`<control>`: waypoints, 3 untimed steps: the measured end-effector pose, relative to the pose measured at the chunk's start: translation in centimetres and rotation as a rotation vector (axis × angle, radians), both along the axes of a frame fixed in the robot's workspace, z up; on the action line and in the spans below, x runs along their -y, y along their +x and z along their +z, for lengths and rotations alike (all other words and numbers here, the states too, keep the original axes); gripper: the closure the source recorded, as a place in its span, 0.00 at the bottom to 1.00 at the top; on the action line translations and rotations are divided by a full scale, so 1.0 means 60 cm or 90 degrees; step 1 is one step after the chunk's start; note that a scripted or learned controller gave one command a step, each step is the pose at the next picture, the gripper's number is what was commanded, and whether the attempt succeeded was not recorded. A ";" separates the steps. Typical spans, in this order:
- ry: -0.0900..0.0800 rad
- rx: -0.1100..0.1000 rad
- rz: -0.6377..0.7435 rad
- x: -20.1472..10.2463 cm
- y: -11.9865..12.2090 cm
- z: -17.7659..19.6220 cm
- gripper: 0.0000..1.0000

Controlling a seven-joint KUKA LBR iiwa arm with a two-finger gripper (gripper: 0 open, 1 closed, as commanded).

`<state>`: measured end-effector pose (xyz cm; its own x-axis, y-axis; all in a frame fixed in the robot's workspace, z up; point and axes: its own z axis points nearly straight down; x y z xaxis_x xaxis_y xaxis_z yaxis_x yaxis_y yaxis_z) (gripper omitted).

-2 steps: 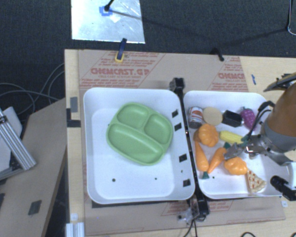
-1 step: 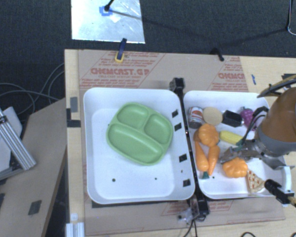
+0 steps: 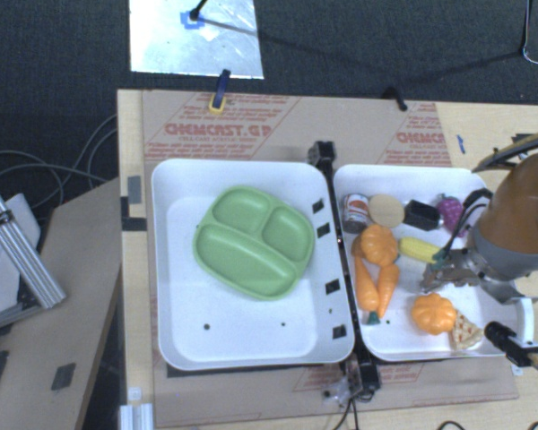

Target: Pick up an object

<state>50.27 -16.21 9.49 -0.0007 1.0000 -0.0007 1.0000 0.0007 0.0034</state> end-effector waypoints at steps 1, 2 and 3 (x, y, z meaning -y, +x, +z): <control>0.000 0.001 0.003 -0.010 -0.002 0.102 1.00; -0.001 0.002 0.002 0.004 0.005 0.180 1.00; 0.000 0.000 0.003 0.004 0.007 0.216 1.00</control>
